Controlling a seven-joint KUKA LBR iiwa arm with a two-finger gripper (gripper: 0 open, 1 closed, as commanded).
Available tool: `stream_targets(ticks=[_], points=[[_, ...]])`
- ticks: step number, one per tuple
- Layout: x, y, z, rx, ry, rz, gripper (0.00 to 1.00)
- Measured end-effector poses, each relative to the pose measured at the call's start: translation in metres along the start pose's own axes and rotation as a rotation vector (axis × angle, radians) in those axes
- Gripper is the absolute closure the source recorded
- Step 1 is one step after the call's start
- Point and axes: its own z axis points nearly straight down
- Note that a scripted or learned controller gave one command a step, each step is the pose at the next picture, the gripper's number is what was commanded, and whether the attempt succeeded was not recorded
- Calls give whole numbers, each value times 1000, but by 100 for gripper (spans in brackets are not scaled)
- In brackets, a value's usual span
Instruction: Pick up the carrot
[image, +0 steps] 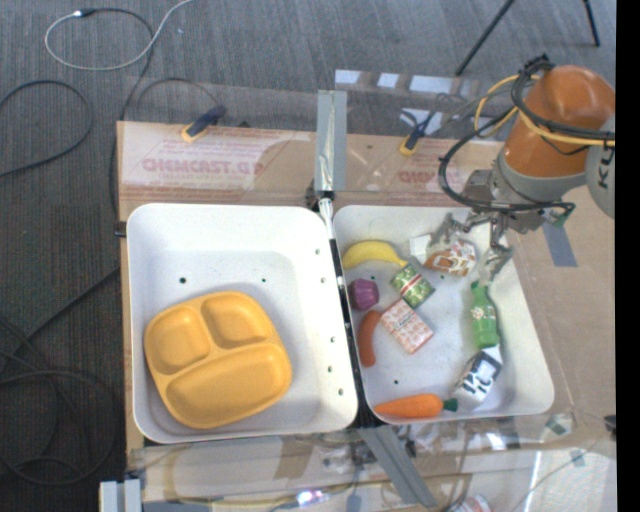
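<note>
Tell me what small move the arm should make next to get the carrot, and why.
Probably swing the end effector toward the near edge of the right bin. It hangs over the far end, above a small packet, while the carrot lies against the near wall, untouched.

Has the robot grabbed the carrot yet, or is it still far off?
Not yet. The carrot lies untouched at the near edge of the right bin. The gripper hovers over the far end of that bin, by a small packet. Left to do: move over, lower, grip, lift.
</note>
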Motion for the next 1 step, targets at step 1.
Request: stream_targets(ticks=[1], points=[[-18,74,42,-1,4,-264,0]])
